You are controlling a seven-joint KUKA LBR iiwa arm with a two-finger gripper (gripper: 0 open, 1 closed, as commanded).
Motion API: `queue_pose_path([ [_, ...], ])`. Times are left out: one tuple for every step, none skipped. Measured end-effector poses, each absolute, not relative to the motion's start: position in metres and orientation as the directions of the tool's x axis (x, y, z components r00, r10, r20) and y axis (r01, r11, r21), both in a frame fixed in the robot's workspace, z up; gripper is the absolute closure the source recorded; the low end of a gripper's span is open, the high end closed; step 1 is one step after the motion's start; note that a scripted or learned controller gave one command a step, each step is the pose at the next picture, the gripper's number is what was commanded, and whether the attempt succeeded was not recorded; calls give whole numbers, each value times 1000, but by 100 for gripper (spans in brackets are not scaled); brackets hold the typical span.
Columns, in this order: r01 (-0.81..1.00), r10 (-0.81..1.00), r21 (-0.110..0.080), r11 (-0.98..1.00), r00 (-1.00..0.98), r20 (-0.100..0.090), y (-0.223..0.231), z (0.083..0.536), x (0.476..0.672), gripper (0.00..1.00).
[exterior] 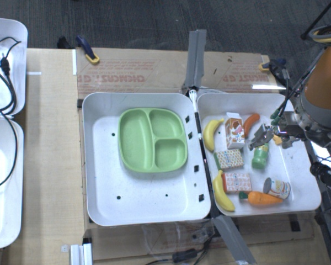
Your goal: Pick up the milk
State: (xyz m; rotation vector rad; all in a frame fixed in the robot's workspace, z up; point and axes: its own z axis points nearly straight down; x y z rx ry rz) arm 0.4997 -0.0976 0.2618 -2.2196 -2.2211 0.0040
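Milk, a small carton, stands upright just left of the claw, apart from it, leaving its sides free for a grasp; claw hovers low, fingers spread and empty; green bottle directly below it, crowding the approach.

Plate in left bin, milk in right bin

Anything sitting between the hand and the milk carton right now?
In the camera view, the tip of a red-orange pepper lies between the hand and the milk carton; otherwise bare white bin floor.
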Motion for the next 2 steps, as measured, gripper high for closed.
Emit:
queue_pose_path([
  [1000, 1000, -4, 10, -10, 0, -69, 235, 495, 0],
  [995, 995, -4, -97, 97, -1, -28, 190, 548, 0],
])
